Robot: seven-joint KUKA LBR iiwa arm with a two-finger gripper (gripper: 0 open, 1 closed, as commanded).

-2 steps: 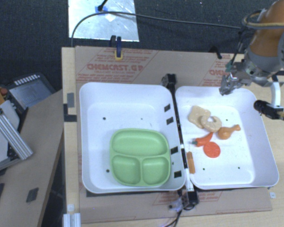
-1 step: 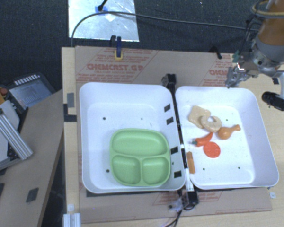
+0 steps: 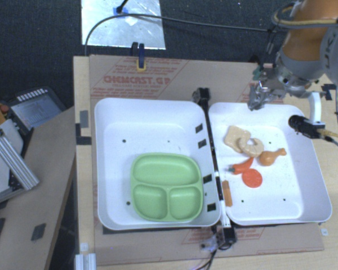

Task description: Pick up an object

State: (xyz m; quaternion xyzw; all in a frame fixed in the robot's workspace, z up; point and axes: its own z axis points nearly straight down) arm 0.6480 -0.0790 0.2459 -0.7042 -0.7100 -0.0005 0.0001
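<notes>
- Green tray (image 3: 167,185) with three compartments, lying in left bin (image 3: 118,117).
- Cardboard sheet (image 3: 136,77) under both bins, printed in red.
- Foil square (image 3: 124,16) beyond the cardboard.
- Yellow clamp (image 3: 139,58) at the cardboard's far edge.

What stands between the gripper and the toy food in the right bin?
Nothing visible. The gripper hangs over the right bin's far rim, and bare white floor lies between it and the nearest piece, the beige toy. The ring lies against that toy.
</notes>
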